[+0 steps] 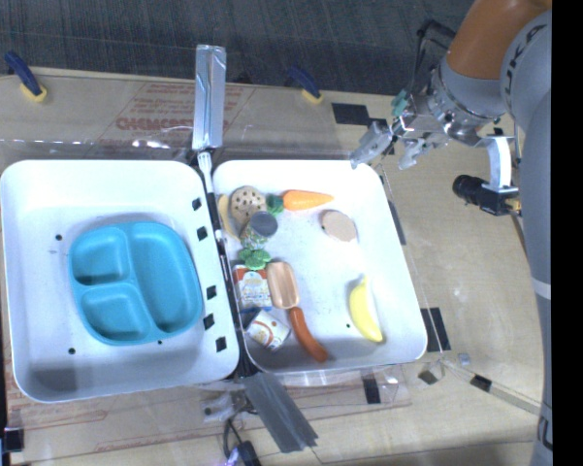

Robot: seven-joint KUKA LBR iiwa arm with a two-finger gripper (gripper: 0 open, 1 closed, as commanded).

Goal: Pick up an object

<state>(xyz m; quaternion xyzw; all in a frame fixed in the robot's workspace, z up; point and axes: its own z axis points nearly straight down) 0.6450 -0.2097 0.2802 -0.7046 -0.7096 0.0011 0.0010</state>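
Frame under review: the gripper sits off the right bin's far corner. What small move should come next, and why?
Probably a short move in over the right bin and down toward the carrot. The gripper sits outside the bin's far right corner with nothing between its fingers, and the carrot is the nearest item, lying fairly clear of the cluttered left side.

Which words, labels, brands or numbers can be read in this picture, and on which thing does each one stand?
Nothing can be read with certainty.
Red print on the brown cardboard sheet behind the bins: several lines, appearing upside down, too blurred to read.
Small red and white packet in the right white bin: printing too small to read.
Small white round cup: markings too blurred.
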